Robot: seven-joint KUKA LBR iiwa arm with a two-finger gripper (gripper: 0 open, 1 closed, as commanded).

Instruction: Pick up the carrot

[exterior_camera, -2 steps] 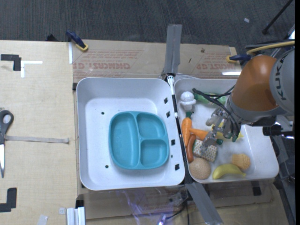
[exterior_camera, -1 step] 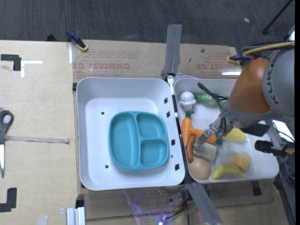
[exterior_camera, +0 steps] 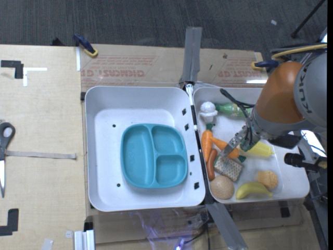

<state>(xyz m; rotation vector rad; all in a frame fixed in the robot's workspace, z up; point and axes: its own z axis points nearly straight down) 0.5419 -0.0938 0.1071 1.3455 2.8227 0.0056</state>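
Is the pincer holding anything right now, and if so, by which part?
Cannot be told. The pincer sits low over the orange carrot pieces in the right bin, but no item visibly sits in its grip.

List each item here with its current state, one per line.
carrot: lying in the right bin, not lifted
gripper: low over the right bin, beside the carrot
blue plate: flat in the left bin
banana: lying near the right bin's front
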